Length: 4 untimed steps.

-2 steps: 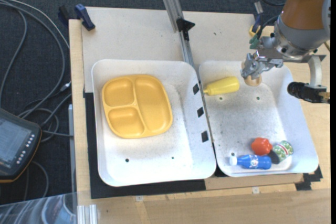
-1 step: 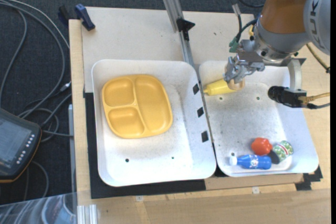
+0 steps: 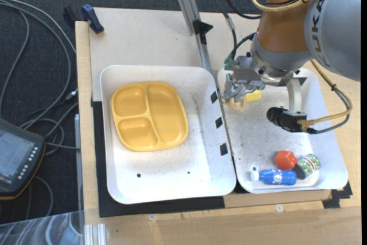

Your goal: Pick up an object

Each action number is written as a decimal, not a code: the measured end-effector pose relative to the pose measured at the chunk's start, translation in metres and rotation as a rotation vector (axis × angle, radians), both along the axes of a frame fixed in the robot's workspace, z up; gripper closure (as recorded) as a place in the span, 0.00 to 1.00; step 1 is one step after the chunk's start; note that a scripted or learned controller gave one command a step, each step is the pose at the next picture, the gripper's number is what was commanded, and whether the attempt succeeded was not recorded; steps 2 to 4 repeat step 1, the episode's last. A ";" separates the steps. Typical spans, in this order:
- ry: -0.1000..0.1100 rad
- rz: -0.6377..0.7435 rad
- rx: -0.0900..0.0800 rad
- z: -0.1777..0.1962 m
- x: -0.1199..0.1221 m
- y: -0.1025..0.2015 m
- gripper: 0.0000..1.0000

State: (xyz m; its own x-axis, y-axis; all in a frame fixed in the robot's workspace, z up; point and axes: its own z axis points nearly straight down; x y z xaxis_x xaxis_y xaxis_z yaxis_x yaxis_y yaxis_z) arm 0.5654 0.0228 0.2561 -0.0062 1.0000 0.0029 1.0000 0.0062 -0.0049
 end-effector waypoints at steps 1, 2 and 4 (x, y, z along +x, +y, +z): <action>0.000 -0.001 -0.001 -0.006 -0.022 0.040 1.00; 0.000 -0.001 -0.001 -0.006 -0.022 0.040 1.00; 0.000 -0.001 -0.001 -0.006 -0.022 0.040 1.00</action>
